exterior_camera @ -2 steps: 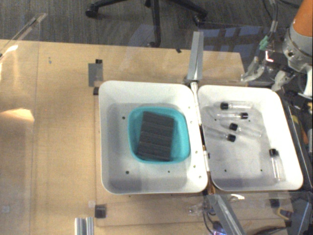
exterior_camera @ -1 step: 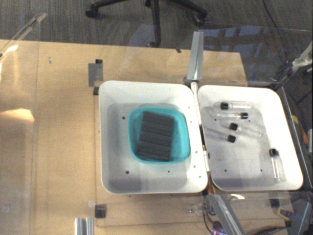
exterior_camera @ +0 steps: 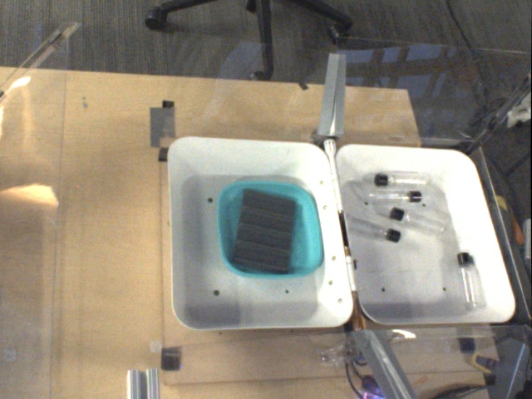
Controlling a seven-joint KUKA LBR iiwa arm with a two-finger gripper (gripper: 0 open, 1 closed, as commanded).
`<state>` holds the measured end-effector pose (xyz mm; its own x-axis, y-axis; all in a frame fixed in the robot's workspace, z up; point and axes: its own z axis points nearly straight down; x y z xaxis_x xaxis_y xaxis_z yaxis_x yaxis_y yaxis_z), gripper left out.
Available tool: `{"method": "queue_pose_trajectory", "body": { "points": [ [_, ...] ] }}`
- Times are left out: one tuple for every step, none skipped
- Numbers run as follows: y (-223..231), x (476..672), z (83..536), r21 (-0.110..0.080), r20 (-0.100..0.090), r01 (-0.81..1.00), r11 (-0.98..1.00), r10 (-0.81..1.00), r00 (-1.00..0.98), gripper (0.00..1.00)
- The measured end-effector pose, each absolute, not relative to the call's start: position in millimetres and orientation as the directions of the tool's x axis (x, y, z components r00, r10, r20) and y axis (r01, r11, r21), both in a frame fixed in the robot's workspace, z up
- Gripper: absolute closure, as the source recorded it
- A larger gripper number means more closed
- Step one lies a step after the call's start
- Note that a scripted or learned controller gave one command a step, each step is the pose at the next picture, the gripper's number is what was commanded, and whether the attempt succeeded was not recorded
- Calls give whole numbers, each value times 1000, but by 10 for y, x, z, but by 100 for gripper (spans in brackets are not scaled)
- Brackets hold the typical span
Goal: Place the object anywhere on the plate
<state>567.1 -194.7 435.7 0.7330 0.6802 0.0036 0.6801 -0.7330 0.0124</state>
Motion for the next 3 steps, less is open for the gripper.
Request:
{"method": "queue_pose_trajectory", "body": {
  "points": [
    [-2016,5558,4359,11,5,567,-824,567,824,0],
    [-2056,5366,4353,10,5,462,-887,462,887,0],
    [-2060,4888,4364,10,8,350,-937,350,937,0]
  ]
}}
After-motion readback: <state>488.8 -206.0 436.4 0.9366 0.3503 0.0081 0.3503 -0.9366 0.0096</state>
